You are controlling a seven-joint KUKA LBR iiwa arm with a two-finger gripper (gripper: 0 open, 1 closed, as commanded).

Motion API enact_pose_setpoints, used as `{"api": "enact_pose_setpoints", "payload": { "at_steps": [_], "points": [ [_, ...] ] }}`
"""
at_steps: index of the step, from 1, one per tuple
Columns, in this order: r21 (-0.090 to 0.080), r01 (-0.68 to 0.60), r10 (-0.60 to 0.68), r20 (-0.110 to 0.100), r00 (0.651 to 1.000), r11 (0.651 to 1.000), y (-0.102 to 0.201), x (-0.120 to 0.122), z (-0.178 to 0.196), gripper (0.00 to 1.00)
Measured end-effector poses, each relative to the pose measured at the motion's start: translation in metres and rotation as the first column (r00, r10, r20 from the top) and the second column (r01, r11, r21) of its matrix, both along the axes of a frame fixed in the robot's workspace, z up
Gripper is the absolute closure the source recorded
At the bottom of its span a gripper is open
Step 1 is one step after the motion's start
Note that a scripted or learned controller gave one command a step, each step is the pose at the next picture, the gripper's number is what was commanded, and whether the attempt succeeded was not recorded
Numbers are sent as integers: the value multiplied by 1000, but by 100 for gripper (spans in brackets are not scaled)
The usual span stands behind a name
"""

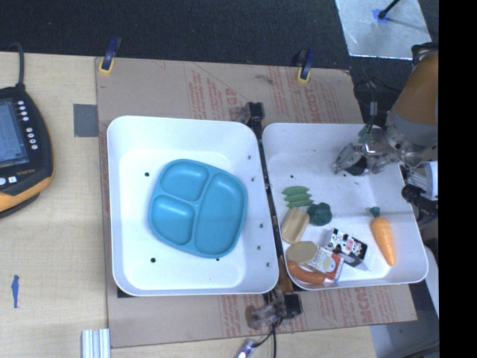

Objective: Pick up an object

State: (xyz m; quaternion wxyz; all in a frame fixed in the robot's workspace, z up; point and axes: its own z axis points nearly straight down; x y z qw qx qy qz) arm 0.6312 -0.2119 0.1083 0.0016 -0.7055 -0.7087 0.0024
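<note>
Overhead, the gripper (350, 160) hangs over the upper part of the right bin (313, 134), above bare white floor; whether it is wide or narrow I cannot tell. Below it in that bin lie a green pea pod (297, 195), a dark green broccoli piece (320, 213), a carrot (383, 239) and a black-and-white packet (348, 246), while the left bin (130, 136) holds a blue divided plate (198, 208).

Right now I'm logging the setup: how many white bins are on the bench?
2. The left bin holds a blue divided plate; the right bin, touching it, holds the toy food, with the gripper over its far part. None seems hidden.
</note>
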Motion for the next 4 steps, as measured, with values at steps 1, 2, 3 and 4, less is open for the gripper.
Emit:
{"api": "enact_pose_setpoints", "payload": {
  "at_steps": [1, 2, 3, 4],
  "points": [
    [1, 0, 0, 3, 1000, 1000, 0, 25, -16, 0],
    [0, -3, 3, 3, 1000, 1000, 0, 25, -6, 100],
    [1, -2, 2, 1, 1000, 1000, 58, 25, -17, 100],
    [2, -1, 1, 7, 1000, 1000, 132, 26, 86, 100]
  ]
}}
